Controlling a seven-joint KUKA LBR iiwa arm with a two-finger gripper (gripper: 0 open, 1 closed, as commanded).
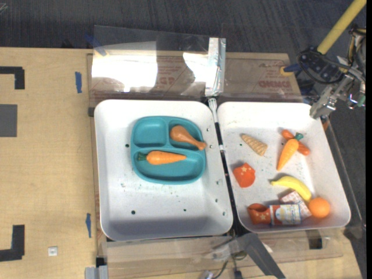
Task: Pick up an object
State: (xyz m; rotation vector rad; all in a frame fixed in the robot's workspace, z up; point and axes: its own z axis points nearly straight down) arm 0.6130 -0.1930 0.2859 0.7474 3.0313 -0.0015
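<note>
Over the far right corner of the right bin point(343, 214), the camera view shows the end effector point(321, 110) hanging near the rim, with nothing visibly between its fingers; whether they stand apart or together I cannot tell. Beneath and to its left lie the candidates for picking: a carrot point(288, 153) with a small red piece beside it, a cone point(254, 144), a red pepper point(244, 175), a banana point(292, 185), an orange point(319, 207) and a bottle point(278, 214) lying on its side. The left bin point(110, 190) holds a teal tray point(168, 173) carrying a drumstick point(187, 137) and another carrot point(165, 157). The task looks to be at the approach step, no object yet lifted. Next, the arm would need to move inward over one item, likely the nearby carrot, descend, and close on it.
</note>
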